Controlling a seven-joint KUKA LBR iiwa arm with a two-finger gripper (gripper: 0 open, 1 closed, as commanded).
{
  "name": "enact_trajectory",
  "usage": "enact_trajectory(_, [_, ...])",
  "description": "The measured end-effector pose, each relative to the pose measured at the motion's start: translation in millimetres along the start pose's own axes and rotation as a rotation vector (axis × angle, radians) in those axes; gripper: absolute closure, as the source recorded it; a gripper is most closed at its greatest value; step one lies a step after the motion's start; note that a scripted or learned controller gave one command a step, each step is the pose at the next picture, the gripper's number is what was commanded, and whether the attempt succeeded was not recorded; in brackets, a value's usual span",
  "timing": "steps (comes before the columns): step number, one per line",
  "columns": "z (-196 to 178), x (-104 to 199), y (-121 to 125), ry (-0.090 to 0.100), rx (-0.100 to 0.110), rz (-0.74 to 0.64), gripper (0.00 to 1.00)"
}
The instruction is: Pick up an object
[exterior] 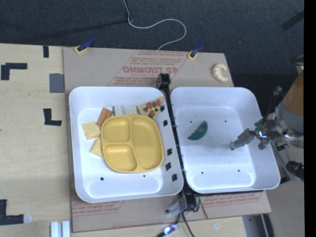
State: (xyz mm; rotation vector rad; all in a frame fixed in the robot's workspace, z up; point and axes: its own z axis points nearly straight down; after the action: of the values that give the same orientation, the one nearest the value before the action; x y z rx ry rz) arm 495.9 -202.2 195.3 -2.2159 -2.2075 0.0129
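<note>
Camera view: pincer (240, 141) state unclear, near right bin (247, 100) edge.
Green piece (198, 131): left of pincer, apart.
Left bin (79, 107): yellow plate (132, 143).

Two shallow white plastic bins sit side by side on a brown cardboard sheet (148, 68) printed with red lettering, laid over the pale wooden worktop (29, 147). Blue-and-yellow clamps (86, 45) (196, 50) grip the sheet's far edge. A thin white cable (158, 26) loops across the dark carpeted floor (222, 14) beyond. A small cream curled object (220, 72) lies near the sheet's far right corner.
</note>
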Motion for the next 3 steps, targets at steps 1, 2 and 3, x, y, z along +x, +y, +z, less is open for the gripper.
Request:
enact_trajectory(1, [-7.4,0.5,3.2,-0.003,-0.013,-0.005,0.0])
enact_trajectory(2, [46.4,11.7,4.6,-0.002,-0.01,-0.005,0.0])
enact_trajectory(3, [108.7,16.8,-0.9,-0.002,-0.009,-0.005,0.0])
